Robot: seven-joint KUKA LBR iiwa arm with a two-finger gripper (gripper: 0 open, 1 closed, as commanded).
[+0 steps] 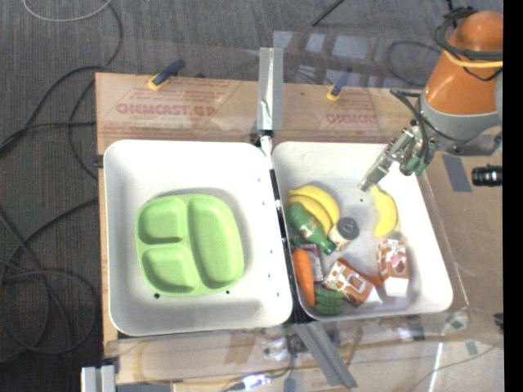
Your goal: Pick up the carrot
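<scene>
Two white bins are sitting side by side on the counter (122, 88). The carrot (304, 274) is lying in the right bin (437, 288), against its left wall near the front. The gripper (381, 172) is hovering well apart from it, over the far right of that bin; whether it is gripping anything cannot be told.

Risk: a green bottle (306, 225) and a snack carton (349, 283) are crowding the carrot, so a descent could be snagging them or striking the wall. Open room is lying over the bin's bare far floor; the left bin (118, 300) is holding a green divided plate (190, 243).
</scene>
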